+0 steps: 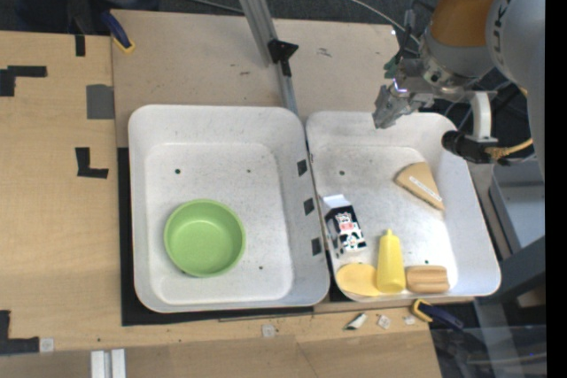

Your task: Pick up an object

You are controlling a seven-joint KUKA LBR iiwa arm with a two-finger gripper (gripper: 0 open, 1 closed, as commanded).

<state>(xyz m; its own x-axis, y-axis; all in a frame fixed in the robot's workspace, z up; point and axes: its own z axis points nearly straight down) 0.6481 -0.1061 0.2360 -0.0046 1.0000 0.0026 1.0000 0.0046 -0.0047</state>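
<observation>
From where I stand, the tool (390, 112) hangs above the far edge of the right bin (461, 150), up at about twelve o'clock of that bin. Nothing sits between its tips, and I cannot tell whether they are spread or closed; they read as one dark lump.

The pickable things lie well away from it, toward the near wall of the same bin. A tan wedge (420, 185) rests at three o'clock. At six o'clock a yellow bottle (388, 261) lies touching a flat yellow disc (356, 279) on one side and a brown bun-shaped piece (427, 279) on the other. A small black-and-white box (345, 227) sits near the dividing wall. A green bowl (204, 237) sits alone in the left bin (151, 133).

The risk, as I judge it, is the crowding at six o'clock: a descent there could nudge neighbours or close on two at once, and the bottle's rounded body may slip. The bin wall could also block a tip.
</observation>
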